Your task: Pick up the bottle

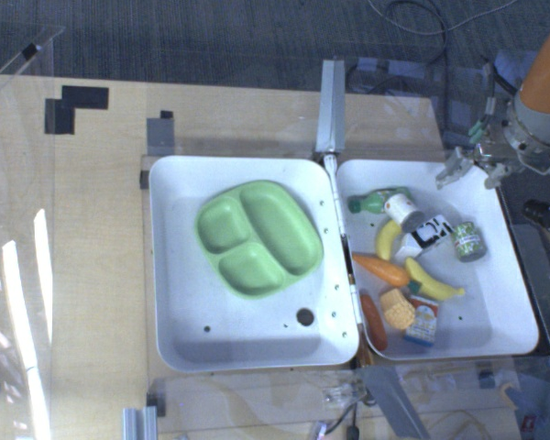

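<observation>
A small green bottle (376, 201) lies on its side at the far left of the right bin (518, 305), its cap pointing left. Touching it on the right lies a dark bottle-like item with a white cap (416, 222). My gripper (470, 172) hangs over the far edge of the right bin, to the right of both and apart from them. Its two fingers are spread open with nothing between them.
The right bin also holds two bananas (388, 239) (433, 280), a carrot (380, 269), a corn cob (397, 310), a red sausage-like piece (372, 320), a small carton (423, 324) and a can (467, 242). A green sectioned plate (257, 236) lies in the left bin (179, 337).
</observation>
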### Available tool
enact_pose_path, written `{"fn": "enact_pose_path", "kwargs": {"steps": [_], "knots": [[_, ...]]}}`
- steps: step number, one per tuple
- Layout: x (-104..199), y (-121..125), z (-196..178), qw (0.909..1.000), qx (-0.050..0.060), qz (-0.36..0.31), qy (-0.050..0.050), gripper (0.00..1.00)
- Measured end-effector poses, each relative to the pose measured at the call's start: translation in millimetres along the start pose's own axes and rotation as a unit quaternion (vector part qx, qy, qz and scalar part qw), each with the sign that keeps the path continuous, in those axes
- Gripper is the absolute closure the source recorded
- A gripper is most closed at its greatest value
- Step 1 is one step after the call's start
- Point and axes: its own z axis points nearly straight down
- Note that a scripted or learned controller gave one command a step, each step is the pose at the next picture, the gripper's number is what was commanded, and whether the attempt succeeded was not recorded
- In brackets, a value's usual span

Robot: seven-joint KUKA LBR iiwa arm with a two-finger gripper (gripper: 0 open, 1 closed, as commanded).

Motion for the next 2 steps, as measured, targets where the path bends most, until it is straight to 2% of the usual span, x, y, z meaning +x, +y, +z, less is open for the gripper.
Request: {"fn": "enact_pose_path", "kwargs": {"steps": [1,2], "knots": [[32.6,26.7,96.6,0.9965,-0.002,0.084,0.000,0.00],[102.3,10.2,119.4,0.9927,-0.001,0.120,0.000,0.00]]}}
